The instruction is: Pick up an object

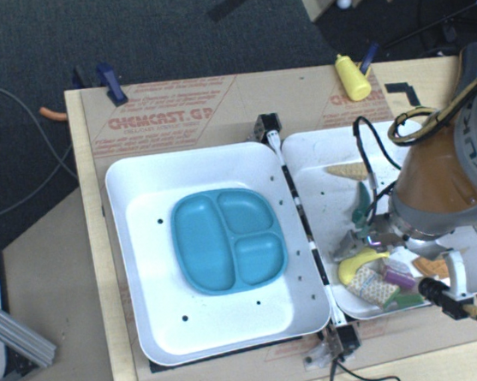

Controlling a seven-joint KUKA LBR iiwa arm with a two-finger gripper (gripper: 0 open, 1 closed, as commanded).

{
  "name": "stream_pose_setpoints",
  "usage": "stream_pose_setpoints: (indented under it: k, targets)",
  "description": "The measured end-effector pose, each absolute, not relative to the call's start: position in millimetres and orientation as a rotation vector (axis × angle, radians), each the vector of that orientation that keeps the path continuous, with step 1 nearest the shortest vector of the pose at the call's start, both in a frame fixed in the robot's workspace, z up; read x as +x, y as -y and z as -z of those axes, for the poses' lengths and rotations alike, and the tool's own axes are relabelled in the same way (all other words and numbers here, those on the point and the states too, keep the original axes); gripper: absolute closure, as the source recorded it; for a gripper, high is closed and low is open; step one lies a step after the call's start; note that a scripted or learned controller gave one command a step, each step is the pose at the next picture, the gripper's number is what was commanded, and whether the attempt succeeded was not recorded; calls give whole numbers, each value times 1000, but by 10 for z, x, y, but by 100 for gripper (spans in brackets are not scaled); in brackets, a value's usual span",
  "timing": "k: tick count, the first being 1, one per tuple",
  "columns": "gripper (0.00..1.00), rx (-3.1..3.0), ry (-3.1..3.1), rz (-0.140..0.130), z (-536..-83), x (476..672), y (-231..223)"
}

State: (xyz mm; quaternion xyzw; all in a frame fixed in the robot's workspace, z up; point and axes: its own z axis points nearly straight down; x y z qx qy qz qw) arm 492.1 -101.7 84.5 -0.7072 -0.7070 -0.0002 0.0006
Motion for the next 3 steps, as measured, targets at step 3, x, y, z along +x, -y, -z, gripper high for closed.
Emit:
stream_pose_setpoints:
  k: [3]
  targets:
    - [0, -2220, 2224, 0, -849, 6288, 1702]
